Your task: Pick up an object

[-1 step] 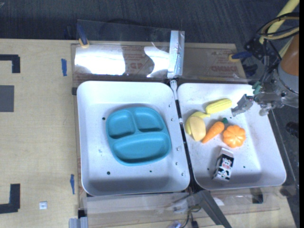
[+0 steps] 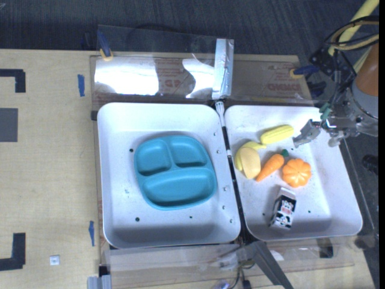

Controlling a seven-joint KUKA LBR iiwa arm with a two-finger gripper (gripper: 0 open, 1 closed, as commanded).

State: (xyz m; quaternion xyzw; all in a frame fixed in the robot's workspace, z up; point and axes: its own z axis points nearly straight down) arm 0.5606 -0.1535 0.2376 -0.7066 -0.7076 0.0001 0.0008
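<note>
Now: choosing a clean grasp in the right bin

Here the tool point(image 2: 319, 132) hovers over the upper right part of the right bin point(image 2: 346, 218), its two fingers spread apart with nothing between them. The nearest candidates lie just to its left and below: a toy corn cob point(image 2: 275, 133), a small orange pumpkin point(image 2: 296, 171), a toy carrot point(image 2: 270, 167) and a pale yellow fruit, probably a lemon point(image 2: 247, 160). The carrot touches both the lemon and the pumpkin, so a descent there risks pinching two things at once. The corn cob looks the better pick: it lies nearest the tool, with bare bin floor on its upper side. I would turn the fingers across its short axis and come straight down over its middle. A small black-and-white carton point(image 2: 283, 211) stands apart lower down, an easy fallback. The blue divided plate point(image 2: 174, 171) in the left bin point(image 2: 117, 221) is too flat to suit
</note>
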